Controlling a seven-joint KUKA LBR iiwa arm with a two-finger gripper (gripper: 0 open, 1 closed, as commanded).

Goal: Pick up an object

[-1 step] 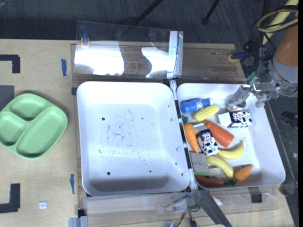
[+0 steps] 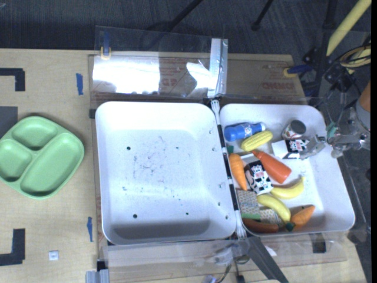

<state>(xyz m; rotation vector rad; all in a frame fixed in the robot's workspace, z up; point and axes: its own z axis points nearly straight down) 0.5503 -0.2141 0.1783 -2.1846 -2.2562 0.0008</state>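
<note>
— Where's the gripper (image 2: 341, 135) now?
— At the right bin's (image 2: 330, 175) far right edge, off to the side of the toys. Whether it's open or holding anything, I can't tell.
— And the things to pick?
— All heaped along that bin's left side: blue bottle (image 2: 240, 131), corn (image 2: 257, 140), carrot (image 2: 237, 171), bananas (image 2: 275, 206).
— So which step?
— Looks like the approach. Next it must swing over one toy and drop squarely.

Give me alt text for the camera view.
Right bin holds a pile of toy food: corn, carrot, bananas, and a blue bottle. The left bin sits beside it, a green divided plate further left.
</note>
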